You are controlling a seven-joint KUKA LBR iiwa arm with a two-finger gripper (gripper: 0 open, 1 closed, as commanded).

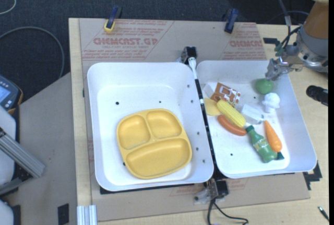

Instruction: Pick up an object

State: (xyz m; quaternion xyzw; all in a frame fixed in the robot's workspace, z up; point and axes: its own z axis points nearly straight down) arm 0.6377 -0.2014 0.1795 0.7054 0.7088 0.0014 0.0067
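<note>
**Arm at the far corner of the right bin, toys untouched**

We see the jaws at roughly the upper right corner of the right bin point(305, 138), a small metallic tip hanging over the far rim; we cannot tell whether they stand wide or narrow, and nothing is visible between them. Behind them the grey arm point(313, 49) with its orange band runs off to the right.

Just beside and below the tip lies a green round toy point(264, 85), close to it but, as far as we can judge, not touching. Under that sits a small white object point(271, 99). Moving further toward the middle of the bin, we find a brown and white packet point(226, 93) near the dividing wall, a yellow corn cob point(230, 113) lying at a slant, and a red-orange sausage point(232, 126) right against the cob's lower side. A pale yellow piece pokes out from beneath the cob on its left. Toward the near right, a green bottle point(260, 144) and an orange carrot point(273, 135) lie side by side, almost touching.

The left bin point(104, 75) holds a yellow divided plate point(153, 142) with three compartments, resting in its near half.

Both bins stand on a cardboard sheet point(156, 36) laid over the desk, fixed by two clamps point(111, 19) at the far edge.
</note>
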